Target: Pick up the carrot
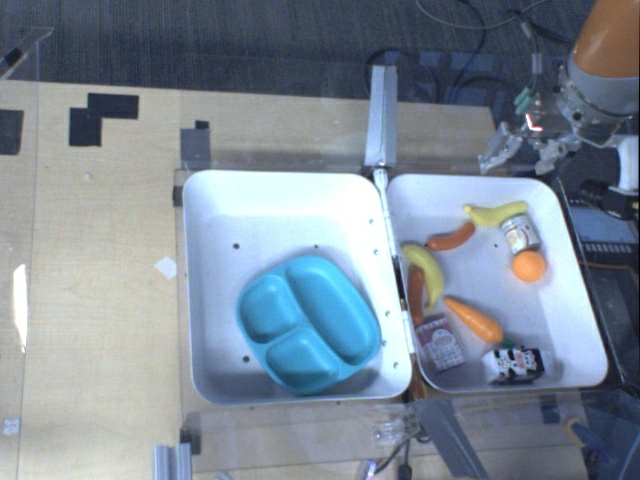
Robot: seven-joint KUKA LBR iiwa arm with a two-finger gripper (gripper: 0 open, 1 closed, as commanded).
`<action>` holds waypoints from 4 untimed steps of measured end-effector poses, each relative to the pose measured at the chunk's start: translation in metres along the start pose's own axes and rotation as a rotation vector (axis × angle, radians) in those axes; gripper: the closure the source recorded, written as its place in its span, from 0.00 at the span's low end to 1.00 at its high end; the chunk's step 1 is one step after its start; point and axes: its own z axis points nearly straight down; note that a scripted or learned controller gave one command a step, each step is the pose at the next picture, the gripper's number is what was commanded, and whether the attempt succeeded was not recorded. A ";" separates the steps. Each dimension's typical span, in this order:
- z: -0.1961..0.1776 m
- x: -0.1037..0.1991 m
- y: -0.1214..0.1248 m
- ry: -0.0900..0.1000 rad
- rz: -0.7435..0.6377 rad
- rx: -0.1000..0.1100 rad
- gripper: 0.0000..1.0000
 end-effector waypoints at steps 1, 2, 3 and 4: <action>0.081 -0.046 -0.038 0.000 0.035 0.002 0.00; 0.152 -0.064 -0.088 -0.013 -0.210 -0.029 0.00; 0.188 -0.077 -0.102 -0.005 -0.228 -0.008 0.00; 0.188 -0.073 -0.149 0.003 0.091 -0.010 0.00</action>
